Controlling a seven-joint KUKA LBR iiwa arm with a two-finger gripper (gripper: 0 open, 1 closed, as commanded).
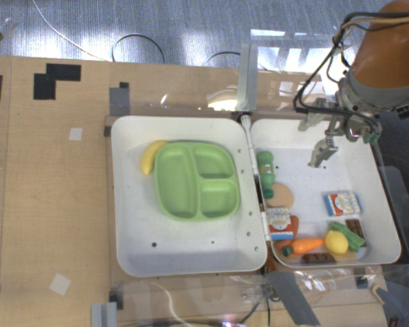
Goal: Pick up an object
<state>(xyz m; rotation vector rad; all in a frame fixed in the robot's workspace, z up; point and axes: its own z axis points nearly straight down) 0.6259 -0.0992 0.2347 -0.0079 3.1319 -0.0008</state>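
Gripper (322, 154): above the right bin's (375, 176) far part, grip state cannot be told
Left bin (133, 203): green plate (195, 180), banana (149, 155)

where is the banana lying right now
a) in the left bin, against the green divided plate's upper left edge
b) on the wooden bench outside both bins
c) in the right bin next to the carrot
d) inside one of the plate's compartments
a: the banana lies on the floor of the left bin, tucked against the upper left rim of the green divided plate, not in a compartment.
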